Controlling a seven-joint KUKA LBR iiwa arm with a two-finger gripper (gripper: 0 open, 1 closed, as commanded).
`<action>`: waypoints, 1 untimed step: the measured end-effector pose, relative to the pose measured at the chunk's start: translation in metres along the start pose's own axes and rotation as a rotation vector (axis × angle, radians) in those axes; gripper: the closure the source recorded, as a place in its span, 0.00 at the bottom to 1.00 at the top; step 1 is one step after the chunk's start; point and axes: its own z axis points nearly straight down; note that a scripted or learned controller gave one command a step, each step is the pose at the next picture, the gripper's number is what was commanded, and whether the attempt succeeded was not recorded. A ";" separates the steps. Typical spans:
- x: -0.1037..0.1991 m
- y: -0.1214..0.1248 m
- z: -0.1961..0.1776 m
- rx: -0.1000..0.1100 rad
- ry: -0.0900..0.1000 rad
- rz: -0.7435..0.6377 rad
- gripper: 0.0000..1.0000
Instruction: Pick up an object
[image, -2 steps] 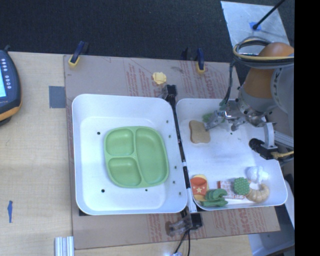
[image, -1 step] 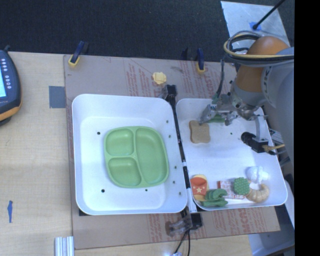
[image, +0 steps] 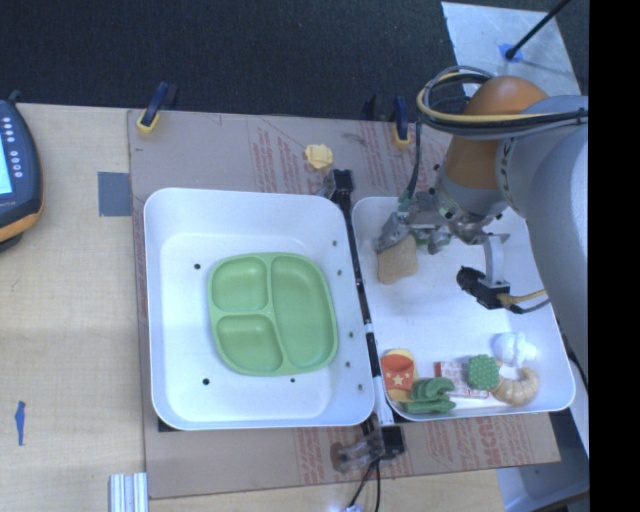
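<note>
Where the wooden desk (image: 70, 330) runs out to the left edge, a handheld control pendant (image: 15, 165) lying half out of view, with bare tabletop below it. Further in, a brown cardboard sheet (image: 250, 150) pinned at its far edge by yellow and blue clamps (image: 153, 108), carrying both bins. Left white bin (image: 160, 300): shallow, rounded corners, holding a light green three-compartment plate (image: 272, 313) near its middle, open floor all round it. Just beyond its far rim, on the cardboard, a small yellow lump (image: 319, 156).

Right white bin (image: 470, 310): middle floor open, contents crowded at the near wall — a red and yellow packet (image: 397, 372), a green pod-shaped toy (image: 430, 393), a knobbly green ball (image: 483, 371), a white lump (image: 516, 348) and a tan crescent like a croissant (image: 517, 387). At the far left corner, a tan block (image: 397, 263), sponge-like, just beside the bin wall. Jaws (image: 420, 232) hanging directly above and touching or nearly touching the block's top; spread of the fingers impossible to tell from this angle, and no grasp visible. Grey arm with orange band (image: 500, 100) filling the right side.
</note>
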 end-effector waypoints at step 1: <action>0.058 -0.069 -0.105 -0.003 0.003 0.000 0.00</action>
